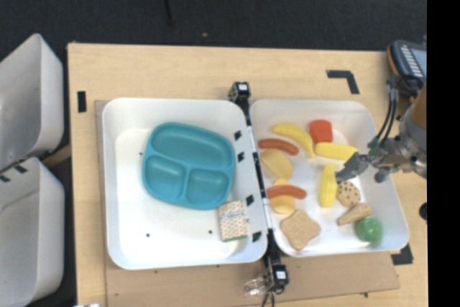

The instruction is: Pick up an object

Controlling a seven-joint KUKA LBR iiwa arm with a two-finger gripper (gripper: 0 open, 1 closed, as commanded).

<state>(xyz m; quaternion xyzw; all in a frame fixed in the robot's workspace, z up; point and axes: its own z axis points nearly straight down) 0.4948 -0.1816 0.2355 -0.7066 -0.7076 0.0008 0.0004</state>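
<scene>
Glossy, seemingly plastic teal plate (189,166); matt wooden bench (215,72).

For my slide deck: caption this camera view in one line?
Gripper hovers over the right bin of toy food near a cookie; the left bin holds a blue tray.

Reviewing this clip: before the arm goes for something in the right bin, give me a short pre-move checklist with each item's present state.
1. Gripper is over the right bin, where the toy food lies: ok.
2. A target sits close by: the cookie lies just below the gripper, the yellow corn just left of it: ok.
3. Nothing seen between the fingers yet: ok.
4. Finger opening ready for a grasp: cannot tell, too blurred.
5. Target stands free of neighbours: not ok, the cookie touches the cracker and sits beside the banana piece.
6. Blue plate lies in the left bin, away from the gripper: ok.
</scene>
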